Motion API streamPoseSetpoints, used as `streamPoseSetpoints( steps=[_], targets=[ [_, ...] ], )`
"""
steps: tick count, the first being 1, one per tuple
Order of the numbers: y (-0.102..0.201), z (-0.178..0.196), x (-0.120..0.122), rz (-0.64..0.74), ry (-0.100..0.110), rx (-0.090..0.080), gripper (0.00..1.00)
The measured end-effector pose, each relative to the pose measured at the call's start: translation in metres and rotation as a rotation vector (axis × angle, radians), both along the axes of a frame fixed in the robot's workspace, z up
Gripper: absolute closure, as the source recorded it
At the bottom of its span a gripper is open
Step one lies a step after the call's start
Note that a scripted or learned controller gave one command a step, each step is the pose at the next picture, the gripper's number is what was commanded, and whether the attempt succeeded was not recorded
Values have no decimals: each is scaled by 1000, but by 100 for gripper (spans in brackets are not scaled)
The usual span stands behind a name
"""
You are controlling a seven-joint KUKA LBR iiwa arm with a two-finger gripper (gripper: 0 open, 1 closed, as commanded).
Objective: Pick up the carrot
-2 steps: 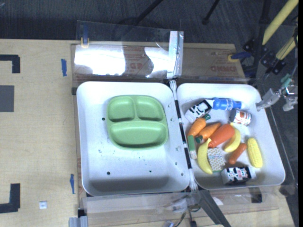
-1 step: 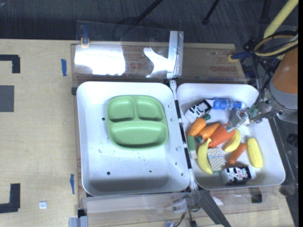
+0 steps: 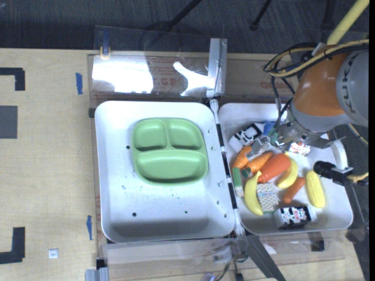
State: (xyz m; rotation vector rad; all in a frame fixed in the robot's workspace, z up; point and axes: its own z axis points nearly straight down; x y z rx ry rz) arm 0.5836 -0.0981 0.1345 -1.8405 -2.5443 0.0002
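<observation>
From the overhead camera you've got two white bins side by side on the table. The left bin (image 3: 117,204) just has a green divided plate (image 3: 170,148) sitting in it. All the action is in the right bin (image 3: 343,215), which is a cluttered pile of toy food.

The carrot (image 3: 274,167) is the fat orange one lying at a slant near the middle of that pile, with a banana (image 3: 252,196) just below-left of it, a corn cob (image 3: 315,189) off to the right, and a small black-and-white carton (image 3: 293,215) near the front edge.

Your arm is reaching in from the right and the gripper (image 3: 282,138) is low over the back of the pile, just above the carrot's upper end. Honestly I can't tell whether it's spread or clamped; it's too muddled in there.

Progress-wise: I'd call this approach stage. The carrot looks like it's lying in the pile, not lifted, so the grab and lift are both left to do.
</observation>
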Motion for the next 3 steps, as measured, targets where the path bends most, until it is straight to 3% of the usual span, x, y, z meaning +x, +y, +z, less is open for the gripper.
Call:
streamPoseSetpoints(
  steps=[1,2,3],
  targets=[
    [-6,-47,-25,206,-7,0,0],
    [48,50,-21,38,-3,-1,0],
    [-2,-36,-53,146,-3,-1,0]
  ],
)
